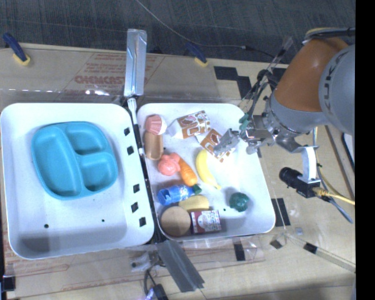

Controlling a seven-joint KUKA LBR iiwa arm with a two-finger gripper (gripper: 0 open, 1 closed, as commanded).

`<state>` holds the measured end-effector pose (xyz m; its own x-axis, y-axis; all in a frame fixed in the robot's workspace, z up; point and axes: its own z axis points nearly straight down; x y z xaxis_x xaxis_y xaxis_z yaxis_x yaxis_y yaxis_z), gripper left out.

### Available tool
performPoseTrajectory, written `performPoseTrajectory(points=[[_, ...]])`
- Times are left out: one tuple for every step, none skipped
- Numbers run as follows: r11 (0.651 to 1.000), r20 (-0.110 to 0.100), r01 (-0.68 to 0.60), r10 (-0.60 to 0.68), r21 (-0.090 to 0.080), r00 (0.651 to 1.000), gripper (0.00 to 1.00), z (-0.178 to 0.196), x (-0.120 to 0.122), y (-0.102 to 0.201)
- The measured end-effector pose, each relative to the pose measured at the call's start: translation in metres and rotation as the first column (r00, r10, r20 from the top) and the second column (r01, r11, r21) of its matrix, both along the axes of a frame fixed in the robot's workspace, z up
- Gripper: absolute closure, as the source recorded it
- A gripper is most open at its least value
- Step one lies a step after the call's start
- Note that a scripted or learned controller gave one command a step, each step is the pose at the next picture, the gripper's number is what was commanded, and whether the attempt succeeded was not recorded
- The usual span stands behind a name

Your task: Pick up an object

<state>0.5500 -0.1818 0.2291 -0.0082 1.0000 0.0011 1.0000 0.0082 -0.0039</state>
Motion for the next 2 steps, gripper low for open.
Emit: performPoseTrajectory(points=[[0.995, -0.008, -0.100, 0.100, 0.003, 0.995, 0.00, -0.132, -0.029, 0.042], [0.997, -0.001, 0.077, -0.077, 0.001, 0.997, 0.00, -0.138, -0.024, 0.060]])
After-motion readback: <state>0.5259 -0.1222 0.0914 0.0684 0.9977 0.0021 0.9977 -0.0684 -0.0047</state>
